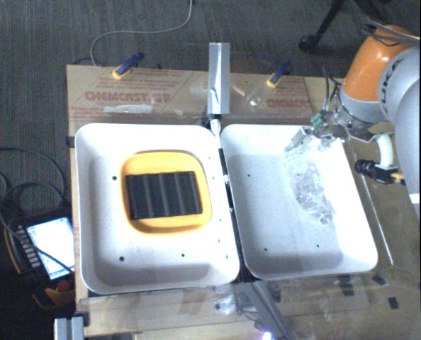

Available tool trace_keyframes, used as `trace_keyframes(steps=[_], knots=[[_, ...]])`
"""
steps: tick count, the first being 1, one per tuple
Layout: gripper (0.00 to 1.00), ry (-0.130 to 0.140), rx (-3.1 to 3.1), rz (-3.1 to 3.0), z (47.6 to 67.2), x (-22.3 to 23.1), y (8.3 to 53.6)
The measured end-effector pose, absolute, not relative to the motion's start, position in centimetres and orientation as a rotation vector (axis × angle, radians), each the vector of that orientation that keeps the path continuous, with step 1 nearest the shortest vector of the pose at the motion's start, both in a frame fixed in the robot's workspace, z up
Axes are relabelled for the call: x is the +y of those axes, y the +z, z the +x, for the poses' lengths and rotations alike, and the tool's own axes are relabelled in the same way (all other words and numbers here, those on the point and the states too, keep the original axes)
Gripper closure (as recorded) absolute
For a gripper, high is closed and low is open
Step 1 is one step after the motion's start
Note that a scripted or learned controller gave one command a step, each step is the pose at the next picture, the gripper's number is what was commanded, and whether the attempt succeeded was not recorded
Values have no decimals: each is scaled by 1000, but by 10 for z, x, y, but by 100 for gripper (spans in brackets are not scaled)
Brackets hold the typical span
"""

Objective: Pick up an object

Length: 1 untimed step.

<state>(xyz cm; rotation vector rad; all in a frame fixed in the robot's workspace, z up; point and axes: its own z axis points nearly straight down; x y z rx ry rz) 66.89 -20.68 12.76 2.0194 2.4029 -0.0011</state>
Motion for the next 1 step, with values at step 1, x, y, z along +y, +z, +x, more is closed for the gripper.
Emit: trace_keyframes(steps=[1], knots=[[0,10,2485,1917,620,-216,94]])
